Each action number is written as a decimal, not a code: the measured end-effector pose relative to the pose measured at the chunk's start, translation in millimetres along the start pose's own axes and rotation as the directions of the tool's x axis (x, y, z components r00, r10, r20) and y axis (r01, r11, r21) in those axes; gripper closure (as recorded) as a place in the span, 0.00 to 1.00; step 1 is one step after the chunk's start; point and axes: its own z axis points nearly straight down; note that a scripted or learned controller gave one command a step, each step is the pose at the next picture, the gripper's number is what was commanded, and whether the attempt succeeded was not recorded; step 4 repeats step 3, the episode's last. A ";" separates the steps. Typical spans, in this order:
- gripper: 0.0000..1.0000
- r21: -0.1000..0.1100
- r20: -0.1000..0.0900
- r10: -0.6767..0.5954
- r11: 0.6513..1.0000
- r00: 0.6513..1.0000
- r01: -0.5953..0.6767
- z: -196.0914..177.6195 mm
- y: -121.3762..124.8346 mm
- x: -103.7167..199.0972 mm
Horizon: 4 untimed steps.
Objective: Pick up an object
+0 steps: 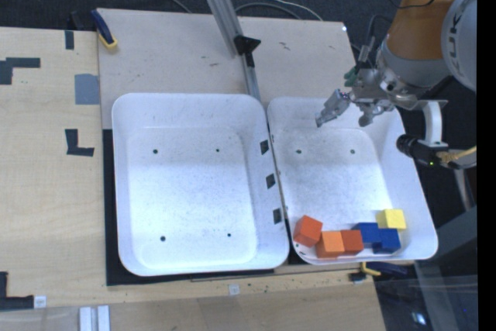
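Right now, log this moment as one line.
arm: over right bin's far end | fingers: open, holding nothing | blocks: clustered at near edge, untouched | left bin: no blocks

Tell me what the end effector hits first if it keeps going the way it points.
Probably the bare floor of the right bin; the end effector points down-left, well away from the blocks. Depth is unclear.
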 end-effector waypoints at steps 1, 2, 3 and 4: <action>0.00 0.008 0.002 0.004 1.000 1.000 -0.004 73.0 13.1 -41.9; 0.00 -0.010 0.002 -0.002 1.000 1.000 0.002 -116.3 66.4 -28.2; 0.00 0.008 0.001 0.005 1.000 1.000 -0.005 -34.1 66.5 -75.6; 0.00 0.008 0.001 0.005 1.000 1.000 -0.005 -34.1 66.5 -75.6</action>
